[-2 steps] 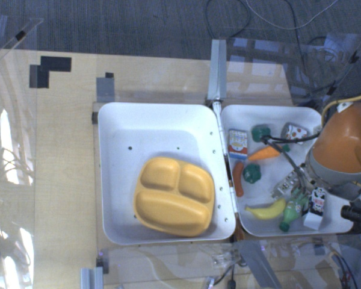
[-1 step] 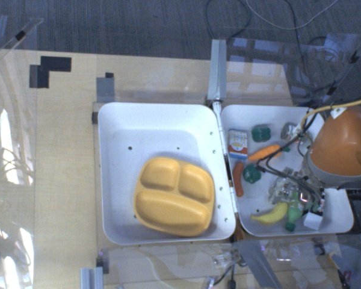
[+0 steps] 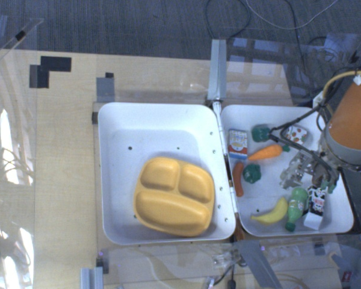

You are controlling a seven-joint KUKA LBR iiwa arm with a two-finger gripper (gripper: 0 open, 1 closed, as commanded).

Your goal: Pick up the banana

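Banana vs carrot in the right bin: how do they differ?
The banana is yellow and curved; the carrot is orange and nearly straight, tapering toward its left end. The banana lies near the bin's front edge, beside the green bottle; the carrot lies further back, next to the small carton. Both lie flat in the right bin, roughly crosswise, and neither sits in the pincer.

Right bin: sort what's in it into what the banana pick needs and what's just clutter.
Needed:
banana, near the front of the right bin
hand, above the bin behind the banana

Clutter:
green bottle, beside the banana
carrot
small milk carton
snack box
yellow tray, in the left bin
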